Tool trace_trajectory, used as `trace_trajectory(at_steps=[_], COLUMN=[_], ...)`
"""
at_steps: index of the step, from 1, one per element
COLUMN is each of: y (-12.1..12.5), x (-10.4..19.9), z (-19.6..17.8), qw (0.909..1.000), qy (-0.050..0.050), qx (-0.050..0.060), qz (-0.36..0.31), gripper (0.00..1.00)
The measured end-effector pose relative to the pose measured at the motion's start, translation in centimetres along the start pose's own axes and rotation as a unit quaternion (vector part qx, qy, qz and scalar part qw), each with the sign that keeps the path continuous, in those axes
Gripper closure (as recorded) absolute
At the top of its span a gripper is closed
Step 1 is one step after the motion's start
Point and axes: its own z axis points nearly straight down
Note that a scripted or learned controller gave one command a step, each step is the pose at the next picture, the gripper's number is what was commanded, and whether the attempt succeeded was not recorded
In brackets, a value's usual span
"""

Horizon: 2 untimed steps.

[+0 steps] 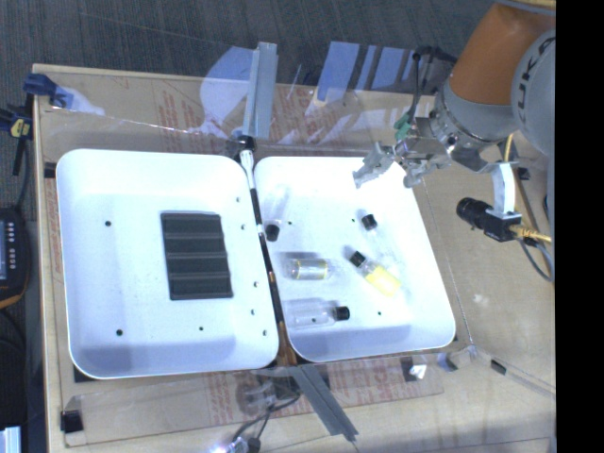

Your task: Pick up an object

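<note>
My gripper hangs over the far edge of the right bin, open, with nothing between its fingers. Below it in that bin lie a small clear vial with a black cap, a yellowish bottle with a black cap, a short metallic cylinder, a clear tube with a black cap and a tiny dark piece near the left wall. A black ribbed rectangular block lies flat in the middle of the left bin.
A metal divider post rises at the far end between the bins, with clear plastic sheets behind it. A black cable fitting hangs from the arm to the right of the right bin. A clamp bracket sits at the near edge.
</note>
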Motion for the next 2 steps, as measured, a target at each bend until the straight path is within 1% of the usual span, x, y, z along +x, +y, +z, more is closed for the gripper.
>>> trace_trajectory(at_steps=[1,2], y=[0.9,-2.3], x=[-2.2,-2.2], z=[12.7,12.4], qw=[0.9995,0.9986], qy=[0.000,0.000], qx=[0.001,0.000], qz=[-0.031,-0.053], gripper=[0.00,0.00])
